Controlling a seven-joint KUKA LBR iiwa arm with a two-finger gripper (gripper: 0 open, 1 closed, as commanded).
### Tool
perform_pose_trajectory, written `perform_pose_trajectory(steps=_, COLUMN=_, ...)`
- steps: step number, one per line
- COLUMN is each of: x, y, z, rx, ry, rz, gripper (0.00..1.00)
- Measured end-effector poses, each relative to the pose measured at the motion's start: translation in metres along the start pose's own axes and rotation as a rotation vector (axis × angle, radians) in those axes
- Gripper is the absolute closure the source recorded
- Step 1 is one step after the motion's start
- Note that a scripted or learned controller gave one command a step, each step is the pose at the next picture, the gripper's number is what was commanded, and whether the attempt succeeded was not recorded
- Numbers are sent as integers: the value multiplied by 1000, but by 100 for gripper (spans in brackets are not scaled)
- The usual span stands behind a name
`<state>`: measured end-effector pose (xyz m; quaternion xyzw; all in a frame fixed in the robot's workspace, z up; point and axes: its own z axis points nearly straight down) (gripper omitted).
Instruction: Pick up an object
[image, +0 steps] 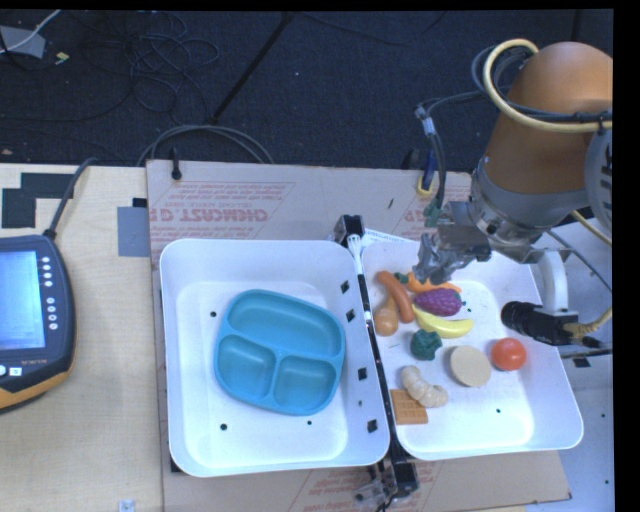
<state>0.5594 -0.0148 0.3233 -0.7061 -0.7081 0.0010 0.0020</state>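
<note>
My gripper hovers over the grapes in the right bin. I cannot tell its state. A blue tray sits in the left bin.

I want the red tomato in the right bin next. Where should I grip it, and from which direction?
Grip the red tomato across its round middle, coming straight down from above. It sits apart from the tan disc on bare bin floor, so the fingers probably have room on either side; its roundness means any axis should work.
</note>
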Motion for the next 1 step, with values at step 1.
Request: perform_pose_trajectory(steps=1, x=55, y=-23, z=-68, rx=-6, ry=0, rz=-3, gripper=100)
